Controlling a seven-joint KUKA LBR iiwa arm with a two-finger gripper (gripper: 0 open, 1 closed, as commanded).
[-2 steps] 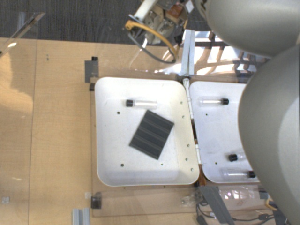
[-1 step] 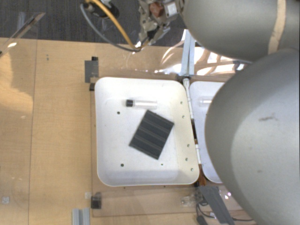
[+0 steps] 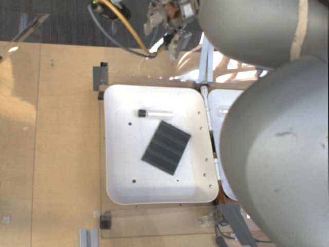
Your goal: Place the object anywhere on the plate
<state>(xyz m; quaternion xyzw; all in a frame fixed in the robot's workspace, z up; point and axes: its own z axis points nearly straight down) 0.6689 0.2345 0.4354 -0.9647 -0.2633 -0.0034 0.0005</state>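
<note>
The left bin (image 3: 118,189) sits on the wooden worktop (image 3: 51,138) and holds 2 things. A dark ribbed plate (image 3: 166,147), rectangular and turned at a slant, lies flat near the middle of the bin floor. Just above it, towards the far wall, lies a small clear tube (image 3: 155,113) with a black cap at its left end; it rests on its side, roughly parallel to the far wall. The tube is near the plate's upper corner but apart from it, not on the plate.

The hand (image 3: 172,35) is up at the top of the view, beyond the far rim of the left bin and over the worktop's edge, well apart from both tube and plate. Its fingers (image 3: 177,41) point downward with nothing seen between them; how wide they stand I cannot tell. A yellow cable (image 3: 128,27) loops beside it.

The grey arm (image 3: 272,138) bulks large across the right side, covering most of the right bin (image 3: 222,112), of which a strip of the left edge shows.
</note>
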